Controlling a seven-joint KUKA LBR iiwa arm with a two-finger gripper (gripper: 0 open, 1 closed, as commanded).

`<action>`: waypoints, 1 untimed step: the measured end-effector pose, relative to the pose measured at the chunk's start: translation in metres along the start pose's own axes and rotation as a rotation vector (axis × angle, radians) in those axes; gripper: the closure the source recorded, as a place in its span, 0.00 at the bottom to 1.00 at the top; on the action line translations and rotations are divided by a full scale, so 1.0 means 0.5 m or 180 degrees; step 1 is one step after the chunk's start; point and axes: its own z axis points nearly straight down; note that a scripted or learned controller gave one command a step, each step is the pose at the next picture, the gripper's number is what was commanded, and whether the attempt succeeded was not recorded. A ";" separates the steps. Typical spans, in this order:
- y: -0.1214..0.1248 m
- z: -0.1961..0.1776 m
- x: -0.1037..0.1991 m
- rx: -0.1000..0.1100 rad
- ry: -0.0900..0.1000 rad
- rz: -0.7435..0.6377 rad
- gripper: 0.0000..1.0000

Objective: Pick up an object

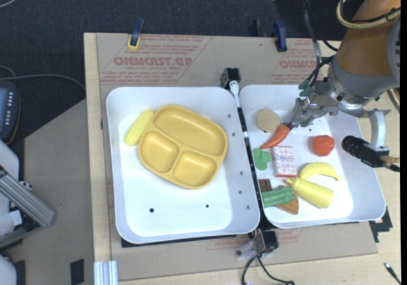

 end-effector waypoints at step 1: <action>0.027 0.025 0.094 0.0005 -0.0001 0.0005 1.00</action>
